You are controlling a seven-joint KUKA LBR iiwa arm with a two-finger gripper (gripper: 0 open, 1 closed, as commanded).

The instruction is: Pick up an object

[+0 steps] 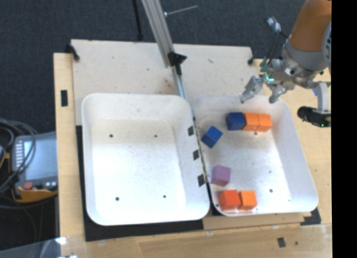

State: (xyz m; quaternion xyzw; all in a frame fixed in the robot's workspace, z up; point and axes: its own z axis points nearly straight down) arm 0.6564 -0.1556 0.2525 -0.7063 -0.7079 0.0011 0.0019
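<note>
Right white bin (295,156), gripper (263,90) spread, unladen, blue block (236,120) just below it

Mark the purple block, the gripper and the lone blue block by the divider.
purple block (221,175), camera view, middle of its top face.
gripper (263,92), camera view, midway between its fingertips.
lone blue block (212,137), camera view, centre of its top.
</note>
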